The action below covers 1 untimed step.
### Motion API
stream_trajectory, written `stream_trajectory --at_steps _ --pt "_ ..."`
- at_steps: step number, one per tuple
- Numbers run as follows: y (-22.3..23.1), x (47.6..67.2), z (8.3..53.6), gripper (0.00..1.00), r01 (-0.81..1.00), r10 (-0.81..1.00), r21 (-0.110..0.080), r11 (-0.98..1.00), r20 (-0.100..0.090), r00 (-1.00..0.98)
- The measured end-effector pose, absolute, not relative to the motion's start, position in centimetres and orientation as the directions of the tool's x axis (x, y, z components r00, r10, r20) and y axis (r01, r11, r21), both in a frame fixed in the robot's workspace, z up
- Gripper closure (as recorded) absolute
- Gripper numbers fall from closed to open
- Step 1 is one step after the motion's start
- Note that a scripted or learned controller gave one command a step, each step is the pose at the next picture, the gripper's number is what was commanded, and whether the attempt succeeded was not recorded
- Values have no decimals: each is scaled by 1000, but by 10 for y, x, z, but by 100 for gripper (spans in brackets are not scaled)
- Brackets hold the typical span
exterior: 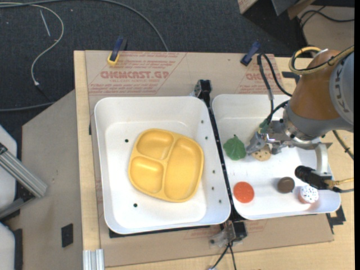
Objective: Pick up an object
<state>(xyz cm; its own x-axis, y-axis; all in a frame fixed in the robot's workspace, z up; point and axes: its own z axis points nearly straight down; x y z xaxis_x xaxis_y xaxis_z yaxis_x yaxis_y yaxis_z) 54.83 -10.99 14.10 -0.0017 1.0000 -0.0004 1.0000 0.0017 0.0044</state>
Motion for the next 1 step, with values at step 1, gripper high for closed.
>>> stream_trajectory --at_steps 1 --pt "-114 551 185 100 1000 1000 5 1 -1 -1"
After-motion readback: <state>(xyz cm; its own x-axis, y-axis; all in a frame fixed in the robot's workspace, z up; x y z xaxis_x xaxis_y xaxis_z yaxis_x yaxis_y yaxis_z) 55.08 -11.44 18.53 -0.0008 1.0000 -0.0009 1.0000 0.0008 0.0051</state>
